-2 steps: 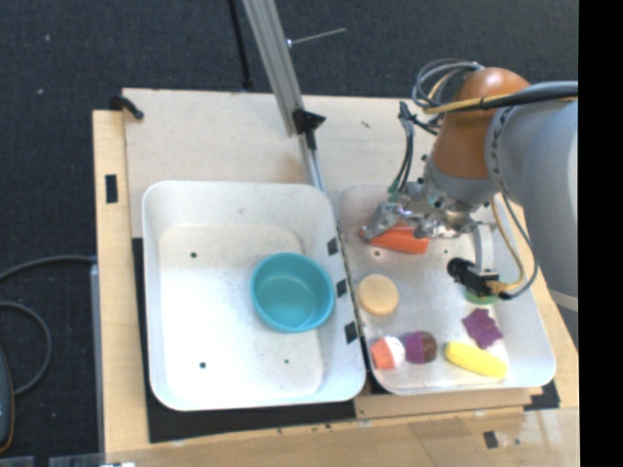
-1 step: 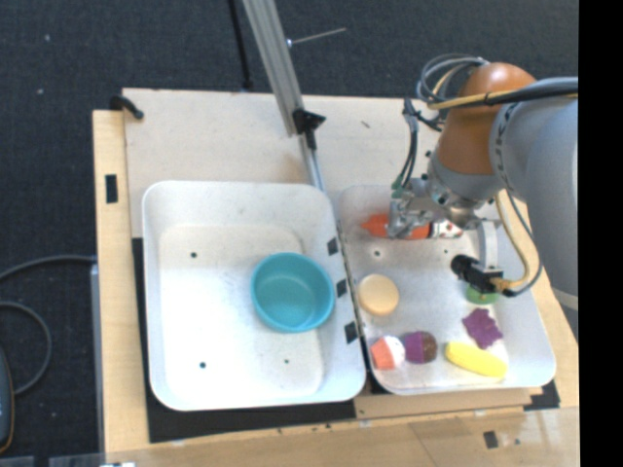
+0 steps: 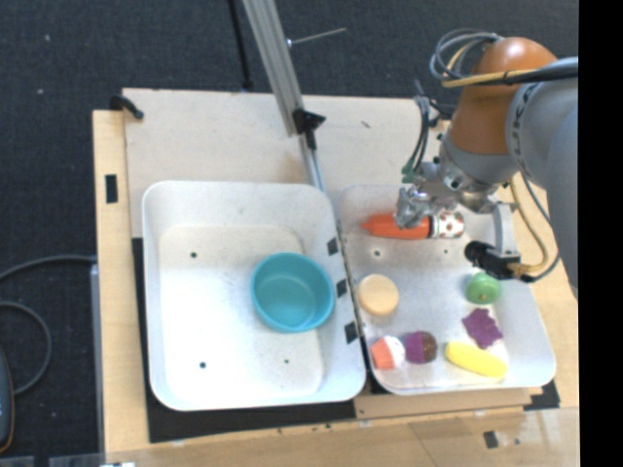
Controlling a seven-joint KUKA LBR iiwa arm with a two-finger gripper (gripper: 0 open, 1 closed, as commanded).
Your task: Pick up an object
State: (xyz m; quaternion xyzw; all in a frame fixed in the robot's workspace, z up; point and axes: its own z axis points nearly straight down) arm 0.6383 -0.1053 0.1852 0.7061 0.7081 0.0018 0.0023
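Closest to the lens, along the near rim of the right-hand shallow white bin [image 3: 541, 348], sit three small things well below the claw [image 3: 417, 210]: a red-and-white rounded plastic piece [image 3: 386, 352], a dark purple ball-like toy [image 3: 421, 346] touching it, and a yellow banana-shaped plastic toy [image 3: 476, 359] further to the right. Just above the banana lies a purple crinkled toy [image 3: 482, 326], and above that a green round fruit-like toy [image 3: 482, 287], both below and to the right of the claw. A pale tan round disc-shaped piece [image 3: 378, 295] lies below and slightly left of the claw.

The claw hangs at the far end of the right bin, directly over an orange carrot-shaped plastic toy [image 3: 394, 227], which lies flat on the bin floor with its length running left to right. The claw's tip meets the carrot's right half, but I cannot tell whether its fingers are apart or clamped on the toy. A small white toy with red spots [image 3: 450, 226] sits just right of the claw.

Well to the left of the claw, the left-hand shallow white bin [image 3: 175, 212] carries a blue round plastic bowl [image 3: 292, 292], upright. Both bins rest on the light wooden worktop [image 3: 204, 129].
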